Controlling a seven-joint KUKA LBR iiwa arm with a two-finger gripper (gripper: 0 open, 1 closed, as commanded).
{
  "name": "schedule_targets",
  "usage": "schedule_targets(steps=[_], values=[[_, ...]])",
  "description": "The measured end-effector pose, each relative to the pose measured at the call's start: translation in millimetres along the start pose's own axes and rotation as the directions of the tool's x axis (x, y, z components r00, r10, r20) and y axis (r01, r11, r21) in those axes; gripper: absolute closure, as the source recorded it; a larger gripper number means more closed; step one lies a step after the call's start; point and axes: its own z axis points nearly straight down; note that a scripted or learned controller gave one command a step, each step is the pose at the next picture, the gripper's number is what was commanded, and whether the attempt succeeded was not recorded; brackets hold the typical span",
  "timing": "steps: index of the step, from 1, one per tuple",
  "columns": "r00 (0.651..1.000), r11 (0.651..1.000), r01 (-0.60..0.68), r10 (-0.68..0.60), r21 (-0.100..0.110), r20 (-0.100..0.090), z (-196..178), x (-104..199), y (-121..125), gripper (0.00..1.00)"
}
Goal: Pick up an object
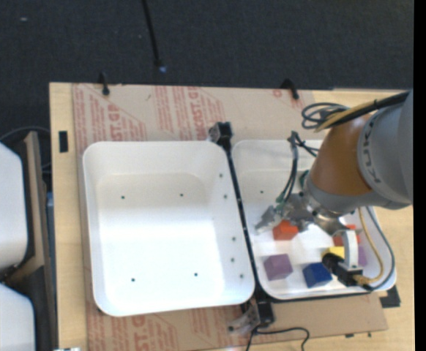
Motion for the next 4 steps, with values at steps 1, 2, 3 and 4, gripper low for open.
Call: schedule_targets(steps=[1, 2, 3, 4], values=[[0.997, 0.997, -0.078, 0.078, 0.000, 0.001, -0.2, -51.1, 2.7, 0.00], [0.997, 0.997, -0.076, 0.076, -0.002, 0.000, -10.9, -49.8, 3.4, 1.00], [1.000, 1.000, 0.007, -0.007, -0.009, -0.001, -103.9, 41.7, -39.1, 1.00], [1.000, 1.000, 0.007, -0.007, 0.000, -0.001, -99.7, 111.1, -42.0, 1.00]])
